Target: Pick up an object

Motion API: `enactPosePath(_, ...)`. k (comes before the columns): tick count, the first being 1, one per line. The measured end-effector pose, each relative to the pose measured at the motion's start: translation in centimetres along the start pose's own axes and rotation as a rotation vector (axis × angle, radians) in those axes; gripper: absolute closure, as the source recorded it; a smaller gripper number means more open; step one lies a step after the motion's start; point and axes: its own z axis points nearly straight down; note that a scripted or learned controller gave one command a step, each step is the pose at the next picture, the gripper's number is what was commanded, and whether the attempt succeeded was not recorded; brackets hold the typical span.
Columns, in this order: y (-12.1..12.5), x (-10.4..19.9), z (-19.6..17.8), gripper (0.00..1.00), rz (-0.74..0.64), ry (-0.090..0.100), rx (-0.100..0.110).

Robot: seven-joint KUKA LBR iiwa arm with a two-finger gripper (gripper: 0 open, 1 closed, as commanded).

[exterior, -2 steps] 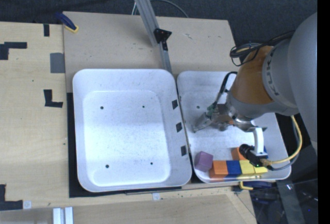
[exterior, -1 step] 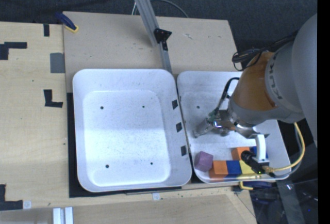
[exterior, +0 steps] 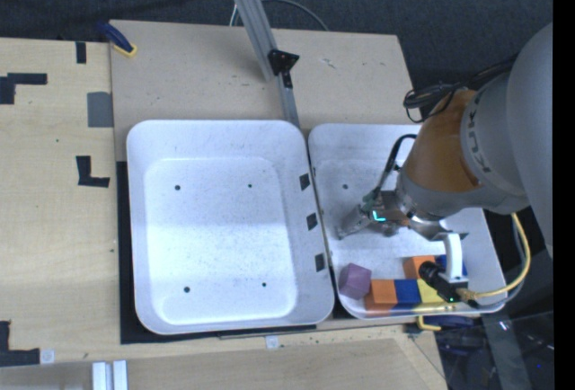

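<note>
The grey arm with an orange band [exterior: 440,150] reaches in over the right shallow white plastic bin [exterior: 328,146], whose floor is finely speckled. The two-finger gripper [exterior: 352,226] sits low over the bin floor near its middle, metal fingers pointing toward the left bin [exterior: 216,226]; whether they are apart or together cannot be told, and nothing shows between them. The task objects lie along the right bin's near wall: a purple cube-like block [exterior: 356,279] with soft edges, an orange block [exterior: 384,292] just beside it, then a blue block [exterior: 407,290] and a yellow block [exterior: 429,289]. Long axes cannot be judged.
</note>
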Motion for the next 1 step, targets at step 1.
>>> enactPosePath(1,-2.22,0.49,0.01,0.00,0.001,-0.001,0.003)
